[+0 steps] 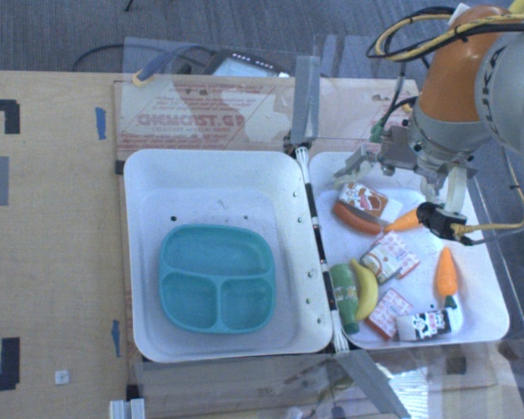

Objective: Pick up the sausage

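Nearest the camera, the right bin holds a black-and-white carton, a red-and-white packet, a carrot, a banana and a green item (identity unclear). Beyond them the sausage lies near the bin's far left corner, partly covered by a red-labelled packet. The left bin carries a teal divided plate. The gripper hovers over the far rim; whether the fingers are spread cannot be told. The tabletop is tan board, with grey carpet beyond.
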Controlling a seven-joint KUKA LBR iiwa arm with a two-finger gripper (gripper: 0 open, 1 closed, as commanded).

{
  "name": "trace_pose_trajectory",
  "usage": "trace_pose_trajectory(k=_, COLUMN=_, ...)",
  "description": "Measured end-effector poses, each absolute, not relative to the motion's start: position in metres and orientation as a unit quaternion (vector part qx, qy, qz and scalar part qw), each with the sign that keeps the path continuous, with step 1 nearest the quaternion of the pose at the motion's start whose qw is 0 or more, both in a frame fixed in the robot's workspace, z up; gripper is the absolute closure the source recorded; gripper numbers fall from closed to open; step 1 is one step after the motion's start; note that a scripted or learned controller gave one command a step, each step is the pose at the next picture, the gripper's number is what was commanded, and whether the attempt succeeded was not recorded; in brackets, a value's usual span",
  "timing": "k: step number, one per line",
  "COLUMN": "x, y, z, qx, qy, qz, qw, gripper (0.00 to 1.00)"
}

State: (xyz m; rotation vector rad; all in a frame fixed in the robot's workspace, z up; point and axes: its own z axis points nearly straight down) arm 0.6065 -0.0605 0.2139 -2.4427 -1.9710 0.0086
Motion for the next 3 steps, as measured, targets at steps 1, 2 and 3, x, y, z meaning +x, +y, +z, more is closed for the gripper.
trace_pose_trajectory(k=1, x=0.544, y=-0.015, z=0.181, qx=-0.746, qy=-0.666, qz=0.0032, qw=0.003, gripper=0.00)
trace_pose_trajectory(k=2, x=0.517, y=-0.040, z=0.181, qx=-0.771, qy=-0.637, qz=0.0033, qw=0.004, gripper=0.00)
trace_pose_trajectory(k=3, x=0.502, y=-0.094, z=0.105, qx=-0.771, qy=-0.636, qz=0.0026, qw=0.003, gripper=0.00)
